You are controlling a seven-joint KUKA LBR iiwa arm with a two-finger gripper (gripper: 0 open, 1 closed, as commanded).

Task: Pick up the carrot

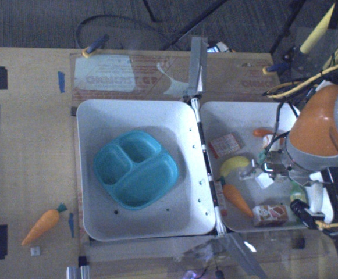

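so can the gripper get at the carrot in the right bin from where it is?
Probably yes. The carrot lies uncovered on the right bin's floor, just left of and below the gripper; the lemon sits apart.

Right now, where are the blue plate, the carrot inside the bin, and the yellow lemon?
blue plate [135, 168]: camera view, its middle divider.
carrot [237, 199]: camera view, mid-body.
lemon [233, 165]: camera view, its rounded top.

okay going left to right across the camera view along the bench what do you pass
Toy carrot on the bench → blue divided plate in the left bin → carrot in the right bin → juice box → orange-banded arm.
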